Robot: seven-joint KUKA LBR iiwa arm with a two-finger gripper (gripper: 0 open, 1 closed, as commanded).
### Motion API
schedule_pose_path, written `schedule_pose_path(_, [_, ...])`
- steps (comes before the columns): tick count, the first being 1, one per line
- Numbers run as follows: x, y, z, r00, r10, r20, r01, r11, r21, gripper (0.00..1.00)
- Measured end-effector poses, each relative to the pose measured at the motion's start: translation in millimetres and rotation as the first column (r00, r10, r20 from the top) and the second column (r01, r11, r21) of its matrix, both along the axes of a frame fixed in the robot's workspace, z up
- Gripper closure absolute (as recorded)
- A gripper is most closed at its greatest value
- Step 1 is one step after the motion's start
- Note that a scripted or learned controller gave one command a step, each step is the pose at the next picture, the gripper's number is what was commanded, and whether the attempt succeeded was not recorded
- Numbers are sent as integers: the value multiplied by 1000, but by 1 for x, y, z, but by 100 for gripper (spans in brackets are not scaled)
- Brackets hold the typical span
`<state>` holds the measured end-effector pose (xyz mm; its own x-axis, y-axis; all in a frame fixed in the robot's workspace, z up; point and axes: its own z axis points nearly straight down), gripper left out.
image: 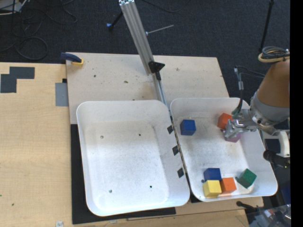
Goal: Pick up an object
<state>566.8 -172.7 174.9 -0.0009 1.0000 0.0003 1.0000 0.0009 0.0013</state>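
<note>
Our hand (233,131) hangs low in the right bin (255,108), beside an orange block (223,121) and over a purple thing (233,136), so we can reach them. We cannot tell its grip.

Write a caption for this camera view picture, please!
Grey robot arm's gripper hovers by an orange block in the right white bin.

arm (274,91) low, gripper (233,126) down

Open floor between blue cube (188,126) and front blocks (219,183)
</note>
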Motion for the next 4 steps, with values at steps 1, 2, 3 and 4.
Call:
schedule_pose_path(1, [1,-1,53,1000,0,2,0,1000,-1,100])
schedule_pose_path(2, [-15,50,43,1000,3,-6,-3,1000,3,100])
schedule_pose_path(3, [-28,104,54,1000,4,-5,-4,1000,3,100])
schedule_pose_path(4, [-39,150,45,1000,3,-7,-3,1000,2,100])
